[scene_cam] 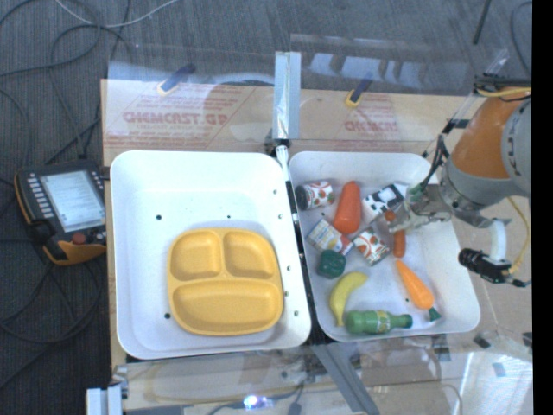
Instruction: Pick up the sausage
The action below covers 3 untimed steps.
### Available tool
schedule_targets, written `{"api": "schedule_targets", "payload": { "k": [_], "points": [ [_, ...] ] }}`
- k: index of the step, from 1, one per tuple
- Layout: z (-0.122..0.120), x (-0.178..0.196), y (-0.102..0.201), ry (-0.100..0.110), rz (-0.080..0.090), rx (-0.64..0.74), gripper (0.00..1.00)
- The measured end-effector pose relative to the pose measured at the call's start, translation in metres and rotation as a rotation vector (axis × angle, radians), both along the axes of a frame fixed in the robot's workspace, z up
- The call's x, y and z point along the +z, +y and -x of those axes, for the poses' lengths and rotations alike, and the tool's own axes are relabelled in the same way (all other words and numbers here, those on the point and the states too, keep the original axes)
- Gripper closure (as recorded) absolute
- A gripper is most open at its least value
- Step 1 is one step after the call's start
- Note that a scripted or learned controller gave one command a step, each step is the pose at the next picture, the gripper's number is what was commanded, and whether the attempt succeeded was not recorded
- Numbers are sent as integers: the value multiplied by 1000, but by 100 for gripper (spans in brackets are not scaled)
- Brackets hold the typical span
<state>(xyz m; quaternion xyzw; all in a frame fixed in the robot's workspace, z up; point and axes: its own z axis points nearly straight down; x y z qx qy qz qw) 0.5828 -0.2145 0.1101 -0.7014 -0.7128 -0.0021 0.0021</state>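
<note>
The sausage (398,244), a small dark red oblong piece, lies in the right bin (458,314) towards its right side. My gripper (404,219) hangs low just above the sausage's upper end, reaching in from the right under the orange-banded wrist (480,150). The gripper's body hides the sausage's top end, so I cannot tell whether the two touch.
Around the sausage lie a black-and-white toy (384,200), a small can (371,247), a carrot (416,285), a larger orange-red piece (347,207), a banana (345,293) and a green bottle (375,321). The left bin holds a yellow divided plate (226,282).
</note>
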Motion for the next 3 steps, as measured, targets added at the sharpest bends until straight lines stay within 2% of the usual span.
{"api": "schedule_targets", "payload": {
  "k": [1,2,3],
  "points": [
    [-49,118,47,0,8,21,100],
    [-35,80,75,1,7,292,100],
    [8,188,69,0,9,199,100]
  ]
}}
